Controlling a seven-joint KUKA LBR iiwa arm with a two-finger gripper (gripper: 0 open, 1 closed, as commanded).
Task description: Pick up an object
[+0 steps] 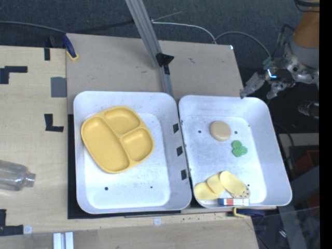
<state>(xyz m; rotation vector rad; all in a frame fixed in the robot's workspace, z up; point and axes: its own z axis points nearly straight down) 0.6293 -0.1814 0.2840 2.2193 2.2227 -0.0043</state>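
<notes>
- Two shallow white bins sit side by side on the bench: the left bin (83, 139) and the right bin (259, 139), touching along their inner edges
- Lying in the left bin is a yellow divided plate (117, 138), three compartments, turned at a slant, toward the far left part of the bin
- Toward the far side of the right bin rests a round beige piece (220, 130), and just near and right of it a small green object (239, 149)
- At the near edge of the right bin, some pale yellow pieces (220, 185) overlap in a heap, with a small red, white and blue item (228, 202) beside them
- Off past the right bin's far right corner, the gripper (262, 86) hangs above the bench edge, fingers spread apart, nothing between them
- On the far left of the bench a clear bottle (14, 175) lies on its side, well apart from the bins
</notes>
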